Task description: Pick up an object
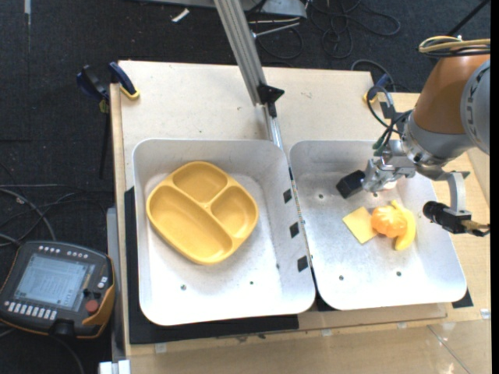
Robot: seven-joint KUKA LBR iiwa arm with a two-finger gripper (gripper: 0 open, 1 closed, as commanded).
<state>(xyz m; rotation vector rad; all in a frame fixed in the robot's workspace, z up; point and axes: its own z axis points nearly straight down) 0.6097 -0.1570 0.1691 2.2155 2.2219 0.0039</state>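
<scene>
Just above the orange toy [392,223], gripper [380,179], grip hidden, cannot tell. Looks light, bumpy, maybe squishy; best grabbed around its round middle.

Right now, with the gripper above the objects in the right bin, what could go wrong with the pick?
1. The orange toy and the flat yellow piece lie touching, so the gripper might disturb both or catch the wrong one.
2. The flat piece looks thin against the right bin floor, so the fingers could slide over it.
3. The gripper seems up and left of the toy, so a straight descent may miss it.
</scene>
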